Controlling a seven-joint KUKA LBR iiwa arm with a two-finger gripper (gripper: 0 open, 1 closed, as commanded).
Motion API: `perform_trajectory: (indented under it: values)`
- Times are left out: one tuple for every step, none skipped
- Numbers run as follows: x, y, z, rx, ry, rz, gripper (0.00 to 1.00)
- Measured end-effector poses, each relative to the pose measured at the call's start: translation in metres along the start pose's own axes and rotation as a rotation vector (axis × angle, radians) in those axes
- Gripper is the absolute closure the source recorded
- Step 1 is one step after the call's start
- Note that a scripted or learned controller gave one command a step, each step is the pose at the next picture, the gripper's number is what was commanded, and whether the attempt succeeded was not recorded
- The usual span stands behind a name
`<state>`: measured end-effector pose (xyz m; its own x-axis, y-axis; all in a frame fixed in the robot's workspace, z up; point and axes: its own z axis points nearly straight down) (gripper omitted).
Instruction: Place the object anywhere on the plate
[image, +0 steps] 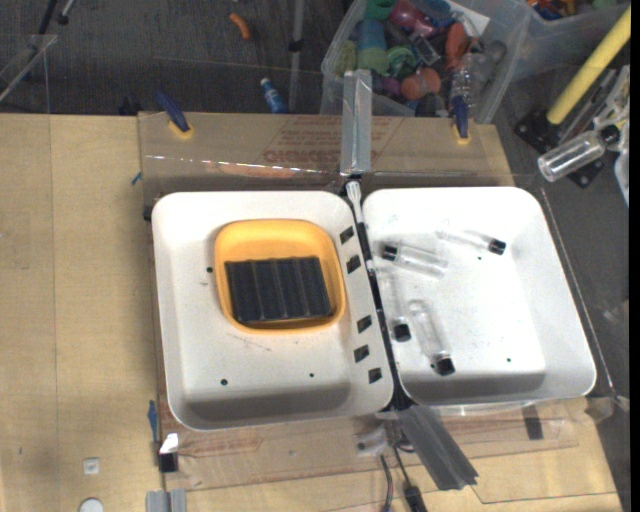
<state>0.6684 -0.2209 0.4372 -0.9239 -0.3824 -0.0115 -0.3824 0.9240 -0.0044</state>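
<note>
An orange-yellow plate sits in the left white bin, toward its back middle. A dark ribbed rectangular object lies flat on the plate and covers most of its floor. In the right white bin lie three clear plastic vials with black caps: one near the back left, one at the back middle, and one near the front left.
A ridge with black clips separates the two bins. A clear box of colourful toys stands behind the bench. A silver cylinder and a yellow tube lie off the bench at the upper right.
</note>
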Motion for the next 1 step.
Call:
perform_trajectory:
  values:
    - [-0.0002, 0.0003, -0.0002, 0.0, 0.0, -0.097, 1.0]
